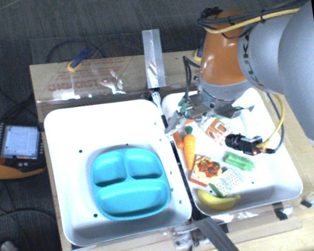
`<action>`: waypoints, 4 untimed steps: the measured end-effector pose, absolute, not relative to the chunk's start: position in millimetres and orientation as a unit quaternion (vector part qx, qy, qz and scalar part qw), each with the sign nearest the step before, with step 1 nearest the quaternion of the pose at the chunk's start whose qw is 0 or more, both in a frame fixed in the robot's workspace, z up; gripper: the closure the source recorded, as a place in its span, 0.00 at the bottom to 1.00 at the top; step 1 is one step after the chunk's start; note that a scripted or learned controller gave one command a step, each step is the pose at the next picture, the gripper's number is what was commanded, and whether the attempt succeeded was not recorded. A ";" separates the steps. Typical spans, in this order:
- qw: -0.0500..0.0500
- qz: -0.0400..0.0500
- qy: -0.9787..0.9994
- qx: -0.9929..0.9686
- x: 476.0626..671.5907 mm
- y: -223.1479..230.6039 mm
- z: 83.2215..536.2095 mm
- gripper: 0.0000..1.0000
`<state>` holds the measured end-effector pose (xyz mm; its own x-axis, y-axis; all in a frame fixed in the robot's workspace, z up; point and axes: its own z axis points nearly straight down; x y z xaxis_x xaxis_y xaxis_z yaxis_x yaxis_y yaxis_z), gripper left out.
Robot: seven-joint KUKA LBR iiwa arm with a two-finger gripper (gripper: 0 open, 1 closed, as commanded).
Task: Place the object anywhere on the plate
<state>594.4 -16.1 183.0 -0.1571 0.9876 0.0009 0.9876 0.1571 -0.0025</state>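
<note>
Fingers of the gripper (185, 113) hang low over the top left corner of the right bin, but whether they are parted or closed on anything cannot be told from this angle.

Left of them, the shallow white left bin (65, 135) holds a light blue plastic plate with three compartments (130, 181), with bare white floor all round it. The rims of the two bins meet in a narrow seam.

Reaching in from the right, the grey arm with its orange band (226, 62) bends down over the shallow white right bin (281, 173). Just below the gripper lies an orange toy carrot (189, 148); further down are a red printed food packet (205, 168), a green pickle-shaped piece (239, 160) and a yellow banana (218, 200) against the near wall.
</note>
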 end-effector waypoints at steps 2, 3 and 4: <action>0.001 0.002 -0.755 -0.655 541.8 87.6 182.6 1.00; 0.002 0.002 -0.755 -0.655 541.8 87.3 182.5 0.00; 0.000 0.002 -0.710 -0.704 596.2 72.6 182.5 0.00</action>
<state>596.2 72.6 182.5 -0.0082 1.0000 -0.0025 1.0000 0.0082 -0.0038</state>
